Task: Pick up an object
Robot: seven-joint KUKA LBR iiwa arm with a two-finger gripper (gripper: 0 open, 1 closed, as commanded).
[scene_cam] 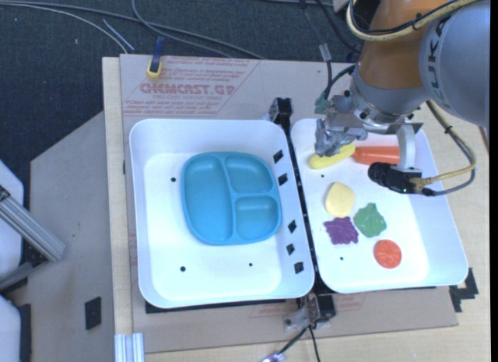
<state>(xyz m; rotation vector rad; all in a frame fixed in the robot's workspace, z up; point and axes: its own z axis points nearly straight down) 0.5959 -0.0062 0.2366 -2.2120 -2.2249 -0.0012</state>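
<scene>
While the pincer sits on the banana — grip state unclear — a carrot lies just beside.

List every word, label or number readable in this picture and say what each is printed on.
"CHEMCAST GP", in large red letters, on the brown paper-covered sheet lying under the two white bins.
Smaller red lines of print above and below that name on the same sheet: too blurred to read.
Dark letters on the grey arm at the right edge: partly cut off, not readable for certain.
</scene>
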